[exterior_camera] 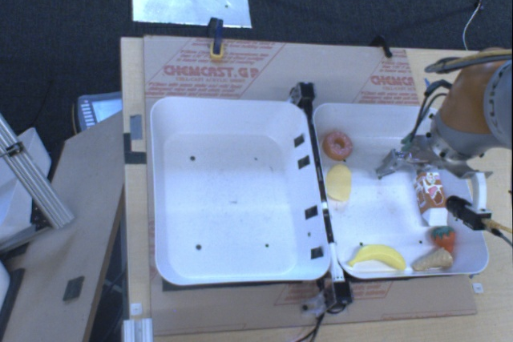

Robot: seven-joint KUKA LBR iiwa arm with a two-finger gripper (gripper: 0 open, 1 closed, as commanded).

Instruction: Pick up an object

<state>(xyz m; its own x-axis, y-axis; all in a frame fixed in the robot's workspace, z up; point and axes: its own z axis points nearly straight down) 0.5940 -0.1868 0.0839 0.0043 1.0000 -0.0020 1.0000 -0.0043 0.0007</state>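
The right bin (377, 118) holds several small items. A pink-frosted donut (337, 145) lies near its left wall, with a pale yellow oval piece (340, 182) just in front of it. A banana (378, 256) rests at the front wall, beside a tan cone-shaped piece (433, 259) and a small red-orange item (443, 236). A white carton with a red print (430, 195) lies by the right wall. My gripper (394, 163) hangs low over the middle of this bin, right of the donut and just left of the carton, with nothing seen held in it.
The left bin (232, 196) stands beside the right one, joined along a black-clipped divider (314, 188). The grey arm with its orange band (473, 96) comes in over the right bin's far right corner. A black cable part (465, 212) crosses above the carton.
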